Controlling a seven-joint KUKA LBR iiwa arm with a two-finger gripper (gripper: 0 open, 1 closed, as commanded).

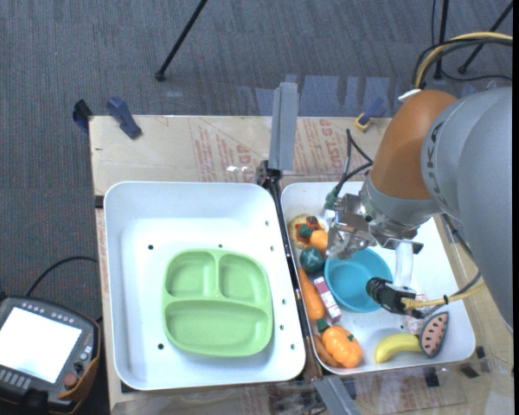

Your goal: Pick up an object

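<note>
Dark grey carpet (pixel 86 50) surrounds a bench topped with brown cardboard (pixel 199 145), on which two shallow white bins sit side by side; at the near left corner of the scene a handheld control pendant with a bright white screen (pixel 36 346) lies on the floor, its black cable curling away.

Nearest in the right white bin (pixel 454 271) lie a small orange toy pumpkin (pixel 342 344), a yellow toy banana (pixel 396 346) and a red watermelon slice with dark seeds (pixel 432 333), the banana just beside the slice; a long orange toy carrot (pixel 310 294) runs along the bin's left wall, with a small pink-and-white packet (pixel 326 298) between it and a round blue plastic bowl (pixel 356 282); farther back a dark green rounded toy vegetable (pixel 312 259) and a cluster of small orange and yellow toy fruits (pixel 308 230) crowd the far left corner.

In the left white bin (pixel 130 206) rests a light green three-compartment plastic tray (pixel 216 303), well apart from the toys.

Over the right bin hangs the grey arm with its orange band (pixel 411 141); its two-finger gripper (pixel 344 242) sits just above the bowl's far rim, beside the green vegetable; whether the claw is wide or closed I cannot tell.

At the far edge two blue clamps (pixel 121 115) grip the cardboard, and a grey upright post (pixel 283 132) stands between the bins.
</note>
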